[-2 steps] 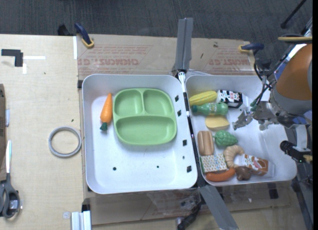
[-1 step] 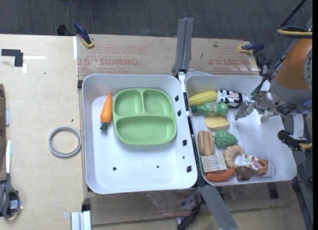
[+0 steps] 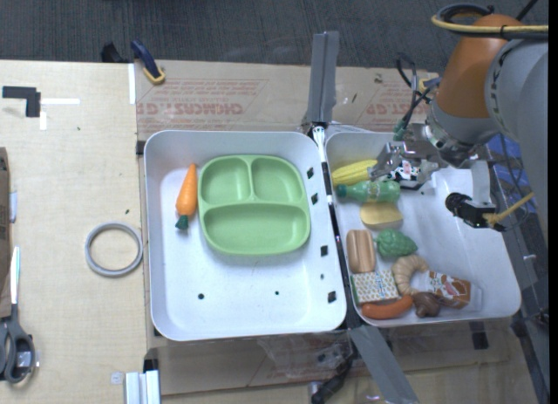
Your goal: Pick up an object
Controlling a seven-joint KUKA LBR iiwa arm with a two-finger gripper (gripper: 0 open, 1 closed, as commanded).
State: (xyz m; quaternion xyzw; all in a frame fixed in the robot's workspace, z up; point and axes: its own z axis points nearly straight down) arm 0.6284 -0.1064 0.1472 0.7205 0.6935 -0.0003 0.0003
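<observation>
One fixed overhead camera, angled down on both bins, moderately distant, arm entering right

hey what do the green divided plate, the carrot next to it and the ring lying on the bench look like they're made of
The green divided plate looks like moulded plastic or silicone: one even colour, rounded edges, matte finish. The carrot is likely a plastic toy, uniformly orange with a smooth skin. The ring could be a tape roll or plastic hoop; greyish and slightly translucent, too small to tell.

The wooden bench carries two white bins, a tape ring, and scissors.
</observation>
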